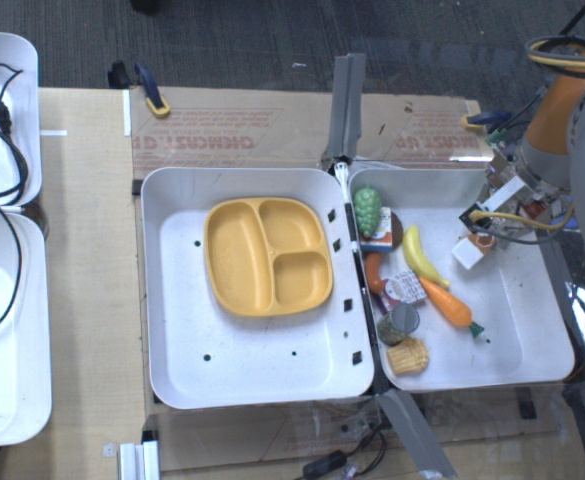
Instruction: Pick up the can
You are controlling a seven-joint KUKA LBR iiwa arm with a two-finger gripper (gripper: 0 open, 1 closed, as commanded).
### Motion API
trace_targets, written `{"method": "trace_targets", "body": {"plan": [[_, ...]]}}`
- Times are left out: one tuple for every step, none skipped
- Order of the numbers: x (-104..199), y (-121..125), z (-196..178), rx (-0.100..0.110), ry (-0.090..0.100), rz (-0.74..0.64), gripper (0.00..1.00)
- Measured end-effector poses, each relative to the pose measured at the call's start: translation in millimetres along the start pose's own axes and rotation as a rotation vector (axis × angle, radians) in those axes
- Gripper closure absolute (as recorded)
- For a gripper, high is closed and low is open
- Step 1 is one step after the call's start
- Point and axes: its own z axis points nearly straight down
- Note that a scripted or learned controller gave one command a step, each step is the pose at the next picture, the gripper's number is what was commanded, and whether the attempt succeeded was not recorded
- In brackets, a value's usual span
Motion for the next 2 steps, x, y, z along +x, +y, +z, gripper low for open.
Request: {"method": "trace_targets", "body": {"plan": [[19.8,-18.3,-70.0,-0.036,-0.004,0.182,1.00],[34.5,-70.2,-128.6,-0.036,-0.001,0.339,1.00]]}}
